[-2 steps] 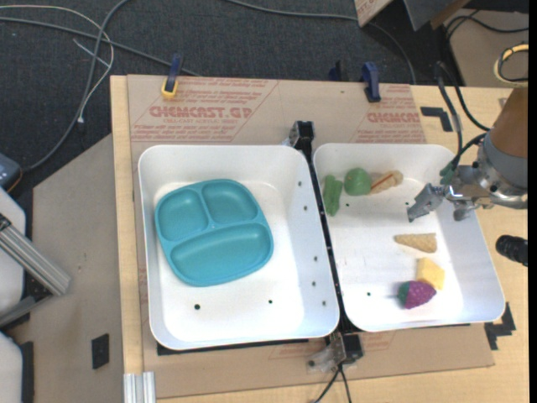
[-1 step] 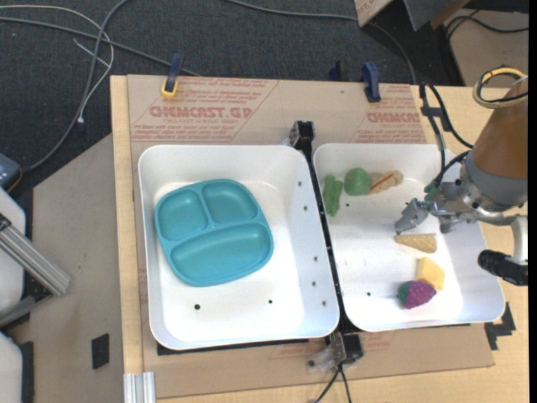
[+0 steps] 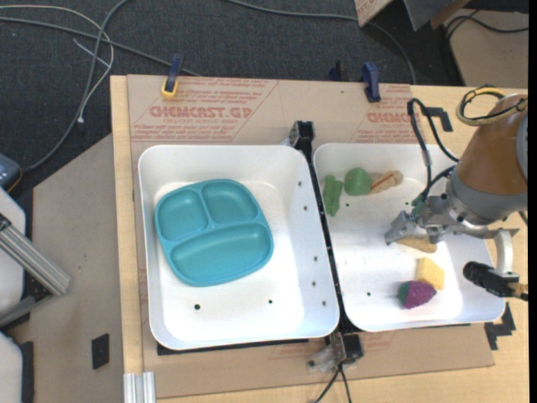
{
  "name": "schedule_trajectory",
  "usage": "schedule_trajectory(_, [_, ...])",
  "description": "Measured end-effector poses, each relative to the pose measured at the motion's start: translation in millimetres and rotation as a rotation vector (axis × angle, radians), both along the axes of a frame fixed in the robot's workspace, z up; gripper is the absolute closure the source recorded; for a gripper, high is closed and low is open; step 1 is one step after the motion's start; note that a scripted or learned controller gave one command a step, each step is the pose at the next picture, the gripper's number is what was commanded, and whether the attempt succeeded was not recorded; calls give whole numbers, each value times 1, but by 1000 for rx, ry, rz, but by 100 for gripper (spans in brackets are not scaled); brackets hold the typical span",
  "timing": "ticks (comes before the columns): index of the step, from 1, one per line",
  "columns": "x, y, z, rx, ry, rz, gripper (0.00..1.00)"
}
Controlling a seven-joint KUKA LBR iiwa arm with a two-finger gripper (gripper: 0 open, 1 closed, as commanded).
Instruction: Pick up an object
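- The gripper is sitting low in the right bin, right over a tan piece on the bin floor.
- I cannot tell how its jaws are standing, nor whether they are gripping the tan piece.
- A yellow block and a purple toy are lying just beside each other, near the gripper.
- Two green toys and a tan stick are resting at the far end.
- A teal divided plate is lying in the left bin.

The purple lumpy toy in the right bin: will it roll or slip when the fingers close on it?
The purple toy looks rounded and bumpy, so it may roll if nudged. It touches the yellow block, which could shift with it. It is probably light.
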State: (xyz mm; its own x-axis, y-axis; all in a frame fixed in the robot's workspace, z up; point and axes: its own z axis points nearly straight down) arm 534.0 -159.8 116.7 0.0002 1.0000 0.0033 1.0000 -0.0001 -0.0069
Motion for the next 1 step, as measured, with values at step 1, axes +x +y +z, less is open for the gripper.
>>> schedule_trajectory(1, [2, -1, 14, -2, -7, -1, 100])
